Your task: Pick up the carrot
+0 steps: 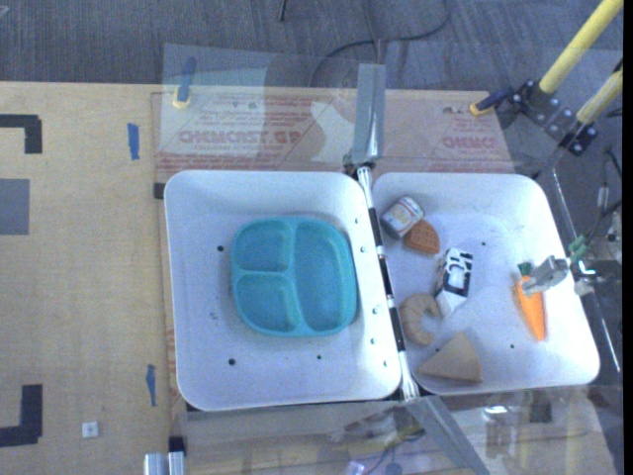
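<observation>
Two shallow white bins sit side by side on a wooden bench. The left bin (198,364) holds a teal divided plate (294,276) with three compartments, lying flat near the bin's middle. The right bin (495,201) holds several small things.

The carrot (533,312) lies near the right bin's right wall, about midway between its far and near edges. Its orange body points toward the near edge and its green top faces the far side. A small grey gripper (550,275) sits at the carrot's far end, at the green top, reaching in from the right edge. It is small and blurred here, so I cannot tell whether its fingers are spread or pressed together, or whether they pinch the carrot.

At the far left of the right bin lies a small grey and white can-like item (402,215), and touching it on its near right side is a brown rounded piece (423,237). Nearer lies a black and white patterned object (455,271), tilted. Just left of it, a tan curled croissant-like piece (419,316) rests close to the divider between the bins. Near the bin's near edge sits a tan wedge (453,358) shaped like a slice.

Beyond the bins, clear plastic sheeting (247,117) covers the bench's far part, and yellow rods (588,28) slant across the far right corner.
</observation>
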Robot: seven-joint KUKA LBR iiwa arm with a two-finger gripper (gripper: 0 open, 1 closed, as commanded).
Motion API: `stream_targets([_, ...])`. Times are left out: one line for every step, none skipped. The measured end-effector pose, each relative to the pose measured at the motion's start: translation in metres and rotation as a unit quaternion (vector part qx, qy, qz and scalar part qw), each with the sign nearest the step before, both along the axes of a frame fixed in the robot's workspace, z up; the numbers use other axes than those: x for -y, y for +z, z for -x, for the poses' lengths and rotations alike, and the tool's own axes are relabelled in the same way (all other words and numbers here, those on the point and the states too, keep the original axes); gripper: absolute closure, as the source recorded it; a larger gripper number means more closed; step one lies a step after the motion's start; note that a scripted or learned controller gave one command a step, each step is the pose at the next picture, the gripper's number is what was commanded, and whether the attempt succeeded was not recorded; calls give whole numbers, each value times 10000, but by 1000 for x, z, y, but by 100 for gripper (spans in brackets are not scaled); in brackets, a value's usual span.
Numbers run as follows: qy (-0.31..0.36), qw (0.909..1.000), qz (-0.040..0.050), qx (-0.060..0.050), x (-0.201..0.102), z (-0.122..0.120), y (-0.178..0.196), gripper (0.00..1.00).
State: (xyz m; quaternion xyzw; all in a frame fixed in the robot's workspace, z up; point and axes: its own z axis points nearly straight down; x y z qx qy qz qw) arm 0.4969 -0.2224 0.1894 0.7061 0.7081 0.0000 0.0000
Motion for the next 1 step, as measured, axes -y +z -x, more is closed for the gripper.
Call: stream_targets([1173,9931,-8,22,-4,-30,-92,0])
